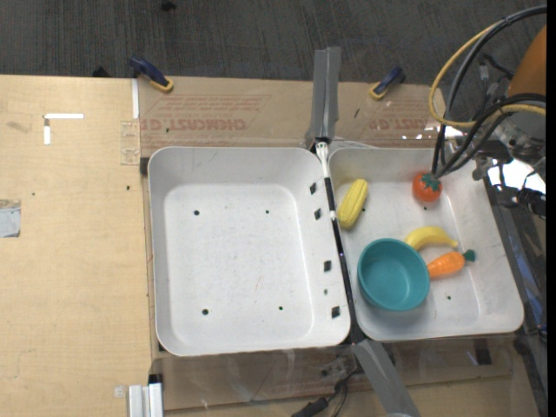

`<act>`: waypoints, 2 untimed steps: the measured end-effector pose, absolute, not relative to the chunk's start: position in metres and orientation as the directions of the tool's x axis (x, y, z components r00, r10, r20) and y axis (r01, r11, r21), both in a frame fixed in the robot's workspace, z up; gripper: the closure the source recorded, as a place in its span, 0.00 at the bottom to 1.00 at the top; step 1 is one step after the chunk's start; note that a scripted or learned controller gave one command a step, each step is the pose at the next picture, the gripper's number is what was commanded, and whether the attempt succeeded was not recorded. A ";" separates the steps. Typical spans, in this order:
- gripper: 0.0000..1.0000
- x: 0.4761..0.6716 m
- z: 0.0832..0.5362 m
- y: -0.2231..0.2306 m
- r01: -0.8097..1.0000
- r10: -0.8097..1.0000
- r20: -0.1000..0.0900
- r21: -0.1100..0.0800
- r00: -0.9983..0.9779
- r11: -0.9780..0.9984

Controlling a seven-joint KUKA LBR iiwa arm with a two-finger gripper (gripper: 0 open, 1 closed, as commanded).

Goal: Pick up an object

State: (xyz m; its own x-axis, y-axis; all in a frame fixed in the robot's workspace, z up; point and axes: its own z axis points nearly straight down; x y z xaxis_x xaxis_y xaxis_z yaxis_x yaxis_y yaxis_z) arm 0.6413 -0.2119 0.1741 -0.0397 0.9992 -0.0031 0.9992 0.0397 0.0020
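My end effector (512, 168) sits at the far right, just outside the right edge of the right shallow white plastic bin (486, 315), tangled among yellow and black cables (460, 85); I cannot tell whether it is released or clenched, and I see nothing held in it.

I take the round teal plastic bowl (393, 274) as my landmark; it stands upright in the near-left part of the right bin. Just right of the bowl and touching or nearly touching its rim lies a small orange plastic carrot with a green tip (449, 263). Directly behind the carrot, right of the bowl's far rim, lies a curved yellow plastic banana (432, 236). Farther behind the bowl and to its right, near the bin's far wall, sits a small orange-red plastic tomato with a green top (426, 188), close to my arm's cables. Behind the bowl and to its left, a yellow plastic corn cob (352, 202) lies against the bin's left wall.

Left of the bowl, past the divider, is the left shallow white plastic bin (174, 259) on the tan wooden counter (69, 233).
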 end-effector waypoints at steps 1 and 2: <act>0.00 0.632 0.092 -0.202 1.000 1.000 -0.002 0.000 -0.016 0.016; 0.00 0.627 0.180 -0.214 0.992 0.992 -0.004 0.002 -0.124 0.124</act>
State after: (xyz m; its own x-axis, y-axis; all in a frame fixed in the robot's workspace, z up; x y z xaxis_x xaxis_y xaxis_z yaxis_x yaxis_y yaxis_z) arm 0.6274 -0.2140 0.1800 -0.1241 0.9923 -0.0038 0.9923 0.1241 0.0024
